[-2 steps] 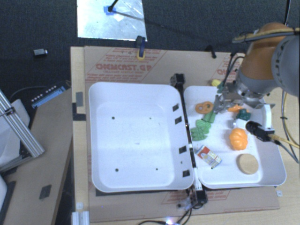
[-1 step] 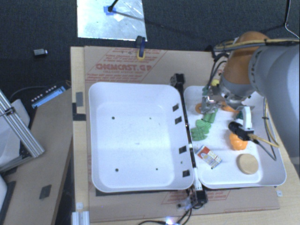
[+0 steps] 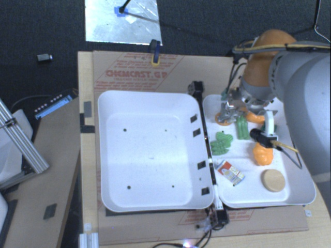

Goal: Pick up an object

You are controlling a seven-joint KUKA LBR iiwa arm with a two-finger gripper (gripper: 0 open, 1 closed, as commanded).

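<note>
Hovering low over the tan piece [image 3: 223, 120] upper right, gripper [image 3: 226, 112] jaws' state impossible to tell; best dropping straight, clear of the green stick [image 3: 242, 127].

bins [image 3: 150, 154]: smooth white plastic, slight sheen
worktop [image 3: 137, 71]: matt brown cardboard, red print
arm [image 3: 310, 92]: smooth grey casing, glossy orange band
round disc [image 3: 272, 180]: matt tan, wood-like
foil sheet [image 3: 122, 14]: shiny, crinkled metal
</note>
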